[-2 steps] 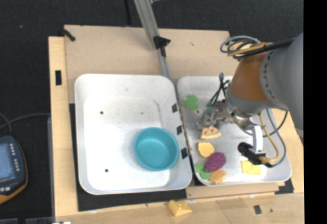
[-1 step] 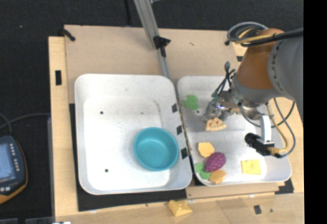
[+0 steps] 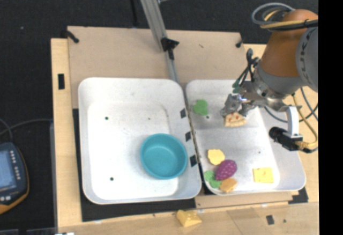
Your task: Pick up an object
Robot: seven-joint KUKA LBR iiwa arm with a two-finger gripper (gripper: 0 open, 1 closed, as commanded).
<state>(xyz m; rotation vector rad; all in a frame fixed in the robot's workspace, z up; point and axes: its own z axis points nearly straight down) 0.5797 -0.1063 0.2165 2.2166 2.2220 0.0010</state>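
My gripper (image 3: 236, 112) hangs over the upper middle of the right bin (image 3: 278, 185). A small tan and orange toy slice (image 3: 234, 119) sits between its fingertips, and the gripper is shut on it. Elsewhere in this bin lie a green round piece (image 3: 200, 107), a yellow piece (image 3: 216, 156), a purple grape bunch (image 3: 226, 167), an orange piece (image 3: 229, 184), a green scrap (image 3: 211, 176) and a flat yellow square (image 3: 262, 175).
A blue bowl (image 3: 163, 155) stands in the left bin (image 3: 107, 100) near its right wall. A slanted metal pole (image 3: 153, 11) comes down to the bins' shared back corner. A yellow wedge (image 3: 188, 218) lies on the bench in front of the bins.
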